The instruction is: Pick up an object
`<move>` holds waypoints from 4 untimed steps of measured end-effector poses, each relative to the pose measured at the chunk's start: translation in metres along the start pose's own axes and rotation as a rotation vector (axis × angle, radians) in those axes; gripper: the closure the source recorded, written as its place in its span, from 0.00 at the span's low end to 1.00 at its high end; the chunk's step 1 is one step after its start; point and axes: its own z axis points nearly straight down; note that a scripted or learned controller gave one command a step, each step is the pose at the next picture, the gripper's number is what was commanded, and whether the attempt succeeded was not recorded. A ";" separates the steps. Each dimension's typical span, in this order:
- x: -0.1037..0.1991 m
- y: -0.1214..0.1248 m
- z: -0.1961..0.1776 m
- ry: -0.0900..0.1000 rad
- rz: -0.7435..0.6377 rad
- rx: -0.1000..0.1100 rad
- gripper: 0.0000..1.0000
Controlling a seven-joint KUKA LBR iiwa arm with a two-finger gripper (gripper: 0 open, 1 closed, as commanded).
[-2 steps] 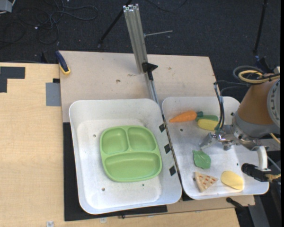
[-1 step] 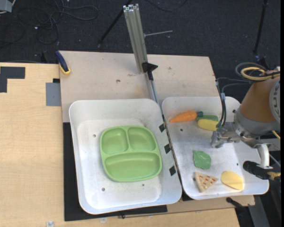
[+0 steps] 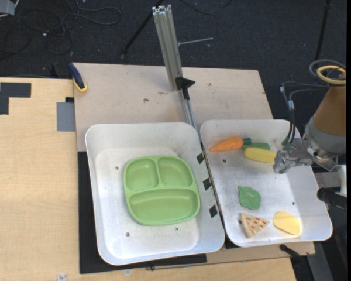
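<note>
The right bin [image 3: 304,186] holds several toy foods. An orange carrot [image 3: 226,145] lies at its back, with a yellow corn cob [image 3: 259,154] just right of it. A green leafy piece [image 3: 249,196] sits mid-bin. A pizza slice [image 3: 253,224] and a yellow wedge [image 3: 287,222] lie at the front. My gripper [image 3: 280,163] hangs at the bin's right side, just right of the corn cob's end, and I see nothing held in it.
The left bin [image 3: 105,157] bears a green divided plate [image 3: 161,190]. An aluminium post [image 3: 169,48] rises behind the two bins. The arm's grey and orange body [image 3: 330,122] stands over the right bin's right rim.
</note>
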 end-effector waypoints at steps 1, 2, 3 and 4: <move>0.004 -0.002 -0.062 0.000 -0.002 -0.002 1.00; 0.004 -0.002 -0.080 0.001 -0.002 0.002 1.00; 0.056 -0.001 -0.086 0.004 -0.006 0.005 1.00; 0.115 0.003 -0.074 0.004 -0.005 0.005 1.00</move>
